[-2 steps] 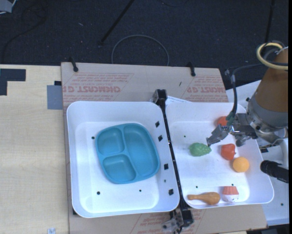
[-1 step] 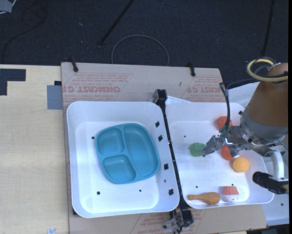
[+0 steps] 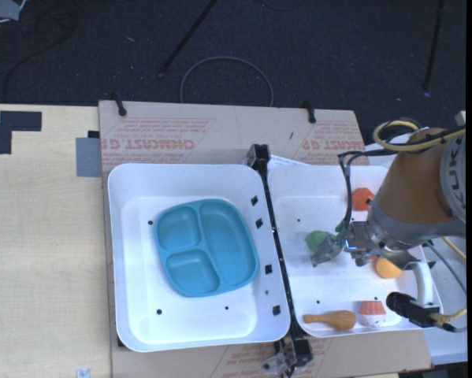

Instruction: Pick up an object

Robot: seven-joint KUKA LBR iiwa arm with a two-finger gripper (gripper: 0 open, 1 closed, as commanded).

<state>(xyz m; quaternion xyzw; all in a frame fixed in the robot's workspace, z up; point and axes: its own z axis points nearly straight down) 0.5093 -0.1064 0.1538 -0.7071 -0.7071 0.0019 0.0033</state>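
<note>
In the right white bin (image 3: 299, 203), the gripper (image 3: 327, 252) hangs low with its jaws touching or just beside a small green rounded object (image 3: 317, 239), which lies slightly up and left of them. Whether they are spread or pinching it I cannot tell.

I see the gripper (image 3: 327, 252) low in the right bin (image 3: 299, 181), touching a green object (image 3: 317, 239) | blue plate (image 3: 206, 246) in left bin (image 3: 133, 203) | wooden piece (image 3: 330, 319) near front wall.
</note>
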